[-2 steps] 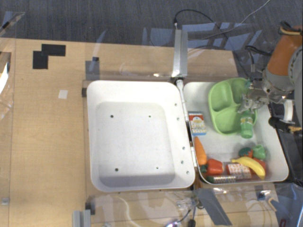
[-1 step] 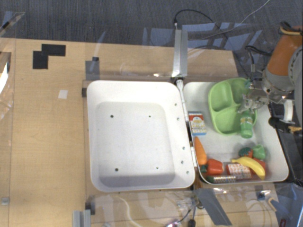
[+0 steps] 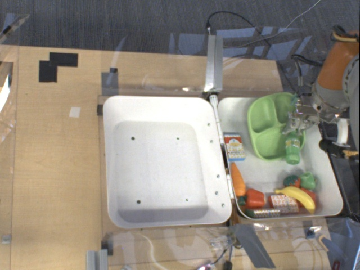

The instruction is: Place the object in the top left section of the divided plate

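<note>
Over the green divided plate's [image 3: 269, 129] right rim, the tool [image 3: 293, 125] is pinching a green bottle [image 3: 292, 149], its base hanging down.

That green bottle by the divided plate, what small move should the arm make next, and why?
Probably carry it a little up and to the left. The end effector hangs at the green divided plate's right edge, and the green bottle below it sits over the lower right rim, not the top left section. Whether the bottle is truly gripped is hard to tell.
</note>
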You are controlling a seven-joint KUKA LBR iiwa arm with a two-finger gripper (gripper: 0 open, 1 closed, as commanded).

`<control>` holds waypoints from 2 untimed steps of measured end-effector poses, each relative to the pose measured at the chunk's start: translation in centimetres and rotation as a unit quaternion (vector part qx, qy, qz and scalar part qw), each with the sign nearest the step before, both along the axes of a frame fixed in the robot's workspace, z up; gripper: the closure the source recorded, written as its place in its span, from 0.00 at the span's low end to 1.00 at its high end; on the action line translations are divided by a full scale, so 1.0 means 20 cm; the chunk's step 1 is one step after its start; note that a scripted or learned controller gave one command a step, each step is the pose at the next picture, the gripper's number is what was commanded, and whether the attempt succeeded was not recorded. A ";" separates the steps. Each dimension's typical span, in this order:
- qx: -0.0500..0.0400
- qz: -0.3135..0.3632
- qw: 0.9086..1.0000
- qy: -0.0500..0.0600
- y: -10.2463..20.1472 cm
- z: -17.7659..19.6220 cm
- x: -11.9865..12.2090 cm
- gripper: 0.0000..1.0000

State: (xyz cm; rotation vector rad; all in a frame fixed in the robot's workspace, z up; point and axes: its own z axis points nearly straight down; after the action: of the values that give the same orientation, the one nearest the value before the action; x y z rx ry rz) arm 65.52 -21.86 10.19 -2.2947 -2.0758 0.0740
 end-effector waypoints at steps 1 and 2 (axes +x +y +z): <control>0.000 0.000 1.000 0.000 0.00 0.00 0.00 0.00; -0.002 -0.002 0.999 -0.033 0.16 0.15 -0.05 0.00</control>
State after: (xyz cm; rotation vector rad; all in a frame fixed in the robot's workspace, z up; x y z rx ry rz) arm 64.46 -18.75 13.10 -2.3350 -2.1034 0.0028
